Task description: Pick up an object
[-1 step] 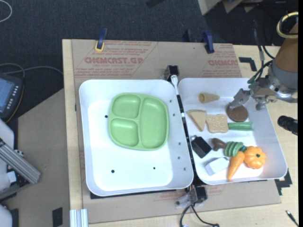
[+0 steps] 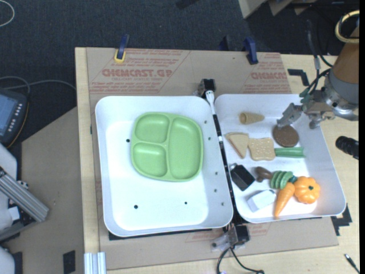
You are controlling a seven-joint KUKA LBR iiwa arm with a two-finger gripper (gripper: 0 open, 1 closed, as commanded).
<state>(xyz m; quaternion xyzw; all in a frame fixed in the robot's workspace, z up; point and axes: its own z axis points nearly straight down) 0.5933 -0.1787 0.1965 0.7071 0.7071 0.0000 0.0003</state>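
- a view from above shows two shallow white bins side by side on a bench; the left bin (image 2: 108,153) holds a green divided plate (image 2: 168,146).
- the right bin (image 2: 325,153) holds a scatter of small toy foods: a cone-shaped piece (image 2: 251,117), a pale wedge (image 2: 237,143), a tan cracker square (image 2: 261,148), a green stick (image 2: 289,152), a black block (image 2: 242,177), a white block (image 2: 262,199), a carrot (image 2: 283,194) and an orange pumpkin (image 2: 307,189).
- the gripper (image 2: 300,115) reaches in from the right and sits at the upper right of the right bin, just above a brown round disc (image 2: 286,136).
- its two fingers appear spread apart, with nothing between them; the hand is released, not grasping.
- the brown disc looks like the nearest candidate: likely light, rigid plastic, flat and smooth, so it may slip.
- a hold across its edges seems best, since it lies flat and gives little height to pinch.
- the green stick lies just beside the disc and the cracker is near, so a finger may nudge them.
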